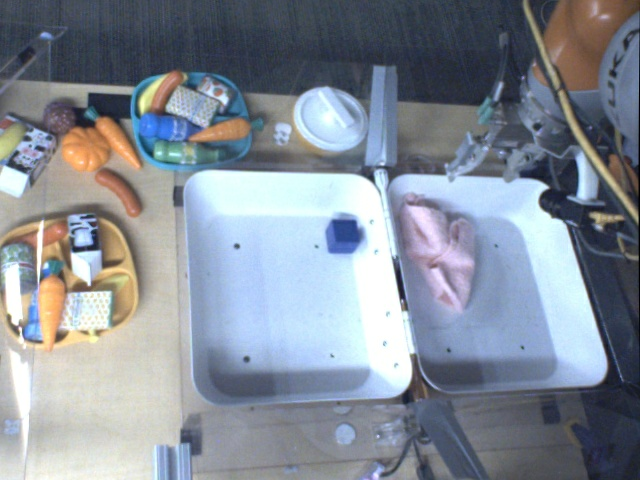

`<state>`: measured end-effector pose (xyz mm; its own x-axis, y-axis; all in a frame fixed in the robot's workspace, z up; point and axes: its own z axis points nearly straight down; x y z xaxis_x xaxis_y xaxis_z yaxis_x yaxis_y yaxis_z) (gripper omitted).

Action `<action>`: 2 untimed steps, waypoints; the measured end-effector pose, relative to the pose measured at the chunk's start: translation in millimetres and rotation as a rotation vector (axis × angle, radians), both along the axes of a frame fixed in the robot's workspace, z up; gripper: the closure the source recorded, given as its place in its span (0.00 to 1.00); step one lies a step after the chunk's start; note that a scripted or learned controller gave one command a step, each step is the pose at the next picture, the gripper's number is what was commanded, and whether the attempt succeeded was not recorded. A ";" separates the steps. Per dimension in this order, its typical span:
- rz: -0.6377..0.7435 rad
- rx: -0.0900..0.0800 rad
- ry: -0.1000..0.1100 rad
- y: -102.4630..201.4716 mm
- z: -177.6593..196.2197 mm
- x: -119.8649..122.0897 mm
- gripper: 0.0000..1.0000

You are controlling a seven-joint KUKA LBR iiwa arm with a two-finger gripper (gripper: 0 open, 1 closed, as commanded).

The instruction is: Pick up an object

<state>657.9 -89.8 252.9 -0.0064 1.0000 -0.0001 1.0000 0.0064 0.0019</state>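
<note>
A dark grey carpeted floor (260, 13) with a fine ribbed weave fills the upper part of the frame. Below it runs a pale wooden bench top (100, 388), its far edge crossing the picture near the upper left. Bare wood shows along the left side and in a strip at the bottom of the frame. A grey metal post (378, 118) stands upright at the upper middle of the bench. Light is even and soft, with faint shadows along the lower edges of things on the bench.
</note>
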 end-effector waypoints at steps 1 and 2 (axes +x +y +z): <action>0.226 -0.002 -0.004 6.4 36.3 9.3 0.00; 0.251 0.000 0.000 32.7 -69.2 -14.3 0.00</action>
